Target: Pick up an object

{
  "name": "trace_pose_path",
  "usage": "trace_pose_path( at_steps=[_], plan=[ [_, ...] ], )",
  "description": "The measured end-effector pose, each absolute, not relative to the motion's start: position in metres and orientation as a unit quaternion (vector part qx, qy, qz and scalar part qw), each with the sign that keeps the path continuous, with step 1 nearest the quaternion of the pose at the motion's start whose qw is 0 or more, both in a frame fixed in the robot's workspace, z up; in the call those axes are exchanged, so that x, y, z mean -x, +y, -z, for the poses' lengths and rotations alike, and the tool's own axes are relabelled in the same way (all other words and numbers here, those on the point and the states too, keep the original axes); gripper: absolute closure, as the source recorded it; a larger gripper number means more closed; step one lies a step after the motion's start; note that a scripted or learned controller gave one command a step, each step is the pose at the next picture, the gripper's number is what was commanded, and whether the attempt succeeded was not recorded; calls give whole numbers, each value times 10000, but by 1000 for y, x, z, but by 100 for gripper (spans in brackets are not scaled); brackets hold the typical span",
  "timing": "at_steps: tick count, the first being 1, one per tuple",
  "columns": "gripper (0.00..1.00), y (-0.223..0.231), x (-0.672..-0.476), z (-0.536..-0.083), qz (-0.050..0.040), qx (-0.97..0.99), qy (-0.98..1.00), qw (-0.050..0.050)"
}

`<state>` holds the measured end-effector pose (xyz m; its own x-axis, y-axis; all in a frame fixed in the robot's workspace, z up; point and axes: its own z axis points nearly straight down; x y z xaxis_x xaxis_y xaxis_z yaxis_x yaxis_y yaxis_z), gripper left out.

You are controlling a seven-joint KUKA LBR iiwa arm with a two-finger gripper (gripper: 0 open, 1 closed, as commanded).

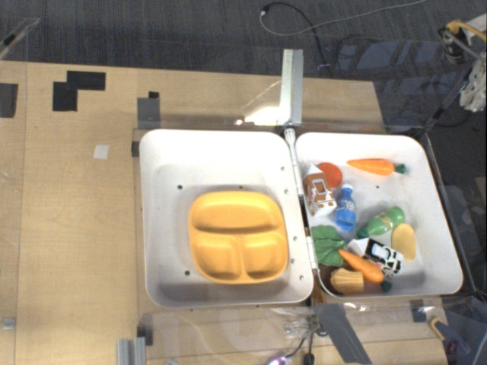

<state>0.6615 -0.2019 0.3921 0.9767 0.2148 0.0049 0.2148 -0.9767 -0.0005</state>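
Wood bench (pixel 68 226): pale, black patches at far left.
Floor (pixel 152 10): dark carpet, loose cable (pixel 304 21).
Left bin (pixel 163 226): yellow tray (pixel 238 234).
Right bin (pixel 426 226): toy carrot (pixel 374 166), blue bottle (pixel 346 209), more toys crowded near the divider.
Pincer: cannot tell.

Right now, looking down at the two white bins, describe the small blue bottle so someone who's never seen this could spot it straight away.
Start at the right-hand white bin, the one crowded with toy food. Near its middle, just right of the white and orange carton by the divider, lies the blue bottle. It is the one blue thing there, with a green leafy piece below it and a green pear-like fruit to its right.
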Motion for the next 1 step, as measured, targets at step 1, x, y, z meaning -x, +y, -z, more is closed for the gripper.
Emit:
trace_pose_path(
  at_steps=[1],
  plan=[
    [100, -203, -665, -387, 16, 9943, -1068, 4]
  ],
)
